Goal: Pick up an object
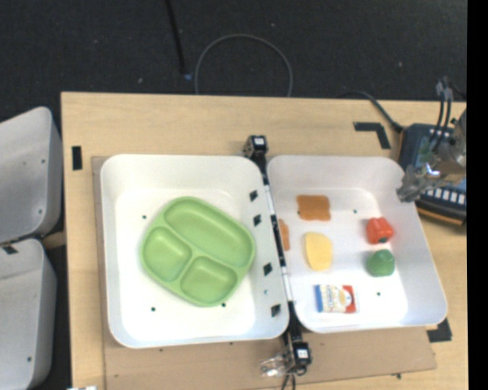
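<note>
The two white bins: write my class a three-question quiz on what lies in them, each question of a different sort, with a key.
1. True or false: the green divided plate lies in the left bin.
2. Which lies nearest the red object? A) small carton B) green round object C) yellow piece
3. Fill in: the brown square piece lies in the ___ bin.

Key: 1 true; 2 B; 3 right.

No legible text; printed face of small carton [335, 299] in right bin [419, 242] too blurred.
</note>
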`<act>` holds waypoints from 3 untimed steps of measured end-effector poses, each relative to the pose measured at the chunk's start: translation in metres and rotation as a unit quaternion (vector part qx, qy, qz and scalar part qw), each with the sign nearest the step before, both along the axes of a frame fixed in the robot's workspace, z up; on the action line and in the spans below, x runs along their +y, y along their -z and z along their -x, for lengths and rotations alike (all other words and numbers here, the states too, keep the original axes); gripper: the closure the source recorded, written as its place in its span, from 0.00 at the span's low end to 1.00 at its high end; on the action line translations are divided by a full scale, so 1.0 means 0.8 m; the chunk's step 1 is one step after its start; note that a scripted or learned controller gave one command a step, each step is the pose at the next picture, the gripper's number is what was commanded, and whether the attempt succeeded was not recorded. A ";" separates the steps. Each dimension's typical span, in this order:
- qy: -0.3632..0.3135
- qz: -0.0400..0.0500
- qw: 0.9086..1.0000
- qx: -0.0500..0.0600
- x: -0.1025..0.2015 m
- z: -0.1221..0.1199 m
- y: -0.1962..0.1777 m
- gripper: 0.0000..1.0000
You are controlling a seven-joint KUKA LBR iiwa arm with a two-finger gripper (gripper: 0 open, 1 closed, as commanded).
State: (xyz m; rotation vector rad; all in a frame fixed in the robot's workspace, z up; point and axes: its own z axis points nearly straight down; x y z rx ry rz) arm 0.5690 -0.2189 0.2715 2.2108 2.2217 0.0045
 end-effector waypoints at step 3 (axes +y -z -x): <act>0.000 -0.002 1.000 0.004 0.184 -0.043 0.007 1.00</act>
